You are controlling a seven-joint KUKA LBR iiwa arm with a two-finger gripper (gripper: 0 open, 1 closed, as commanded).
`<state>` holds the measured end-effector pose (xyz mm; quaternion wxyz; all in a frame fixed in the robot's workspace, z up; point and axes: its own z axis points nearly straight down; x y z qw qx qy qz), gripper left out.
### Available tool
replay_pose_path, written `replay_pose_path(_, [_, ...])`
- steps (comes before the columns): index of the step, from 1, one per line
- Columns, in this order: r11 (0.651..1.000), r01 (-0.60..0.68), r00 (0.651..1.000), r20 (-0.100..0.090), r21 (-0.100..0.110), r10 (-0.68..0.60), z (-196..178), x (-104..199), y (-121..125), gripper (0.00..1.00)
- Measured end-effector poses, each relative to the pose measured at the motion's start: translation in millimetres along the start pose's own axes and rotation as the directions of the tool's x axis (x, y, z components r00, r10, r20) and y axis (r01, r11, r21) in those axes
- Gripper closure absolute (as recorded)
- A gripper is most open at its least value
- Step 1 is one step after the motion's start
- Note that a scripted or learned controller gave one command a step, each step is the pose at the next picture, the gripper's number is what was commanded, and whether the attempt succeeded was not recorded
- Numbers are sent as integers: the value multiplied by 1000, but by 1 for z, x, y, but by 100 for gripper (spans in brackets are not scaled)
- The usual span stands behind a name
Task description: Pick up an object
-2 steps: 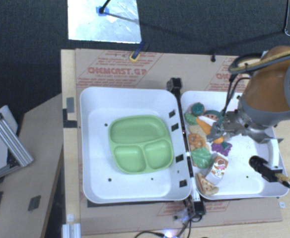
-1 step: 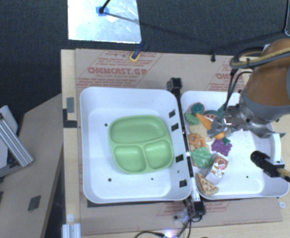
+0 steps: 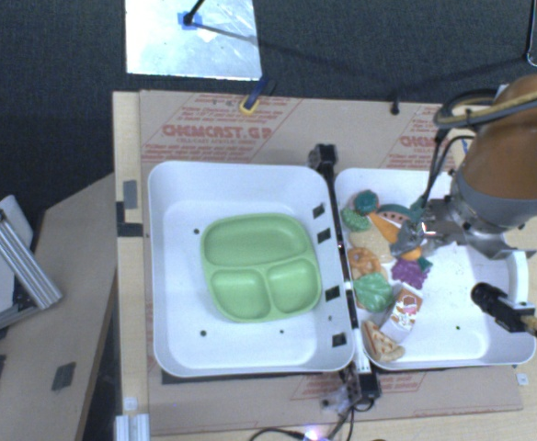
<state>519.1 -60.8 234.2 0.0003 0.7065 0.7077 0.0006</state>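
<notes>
The claw [image 3: 422, 237] hangs low over the right bin [image 3: 462, 338], among the toy food beside the grapes [image 3: 410, 269] and the carrot [image 3: 390, 220]; whether it is spread or pinching I cannot tell. To do this well, it should centre on one piece, drop straight and close before lifting. That bin also holds a pretzel [image 3: 363, 261], lettuce [image 3: 373, 290], a carton [image 3: 404, 311] and pizza [image 3: 383, 343]. The left bin [image 3: 181, 338] holds a green divided plate [image 3: 257, 266].

Arm [image 3: 512, 168], seen from above.
You see a grey body, a broad orange band and black cables along it.
</notes>
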Motion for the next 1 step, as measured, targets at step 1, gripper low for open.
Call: replay_pose_path(1, [1000,3,1000,0,2,-3,16,9,4,100])
